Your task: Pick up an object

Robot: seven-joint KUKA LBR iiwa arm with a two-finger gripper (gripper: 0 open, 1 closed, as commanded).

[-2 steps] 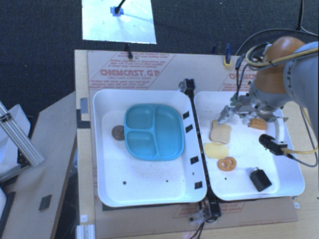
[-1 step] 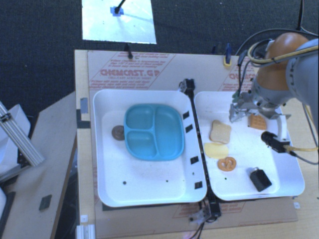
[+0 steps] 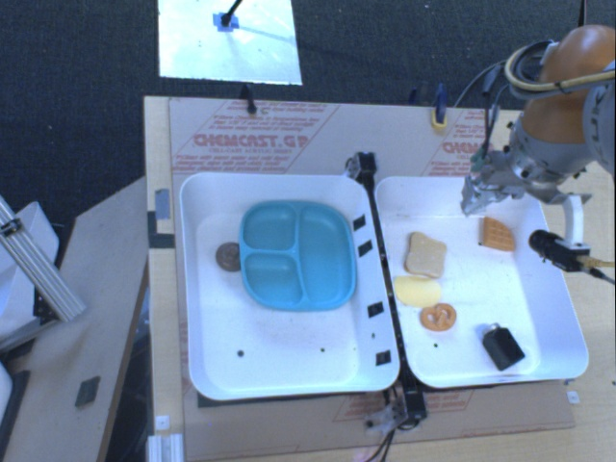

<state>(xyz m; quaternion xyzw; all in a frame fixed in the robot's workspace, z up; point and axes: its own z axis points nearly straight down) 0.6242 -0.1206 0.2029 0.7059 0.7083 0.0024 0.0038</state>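
Pincer (image 3: 478, 200) above the right bin (image 3: 553, 301), grip state unclear, red "CHEMCAST GP" sheet (image 3: 252, 135) behind

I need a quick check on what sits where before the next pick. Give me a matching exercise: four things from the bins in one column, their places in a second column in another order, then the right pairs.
Things:
1. blue divided plate
2. waffle piece
3. black block
4. round brown disc

Places:
A. right bin, near front corner
B. left bin, against the plate's left edge
C. middle of the left bin
D. right bin, far side, just below the gripper

Pairs: 1-C, 2-D, 3-A, 4-B
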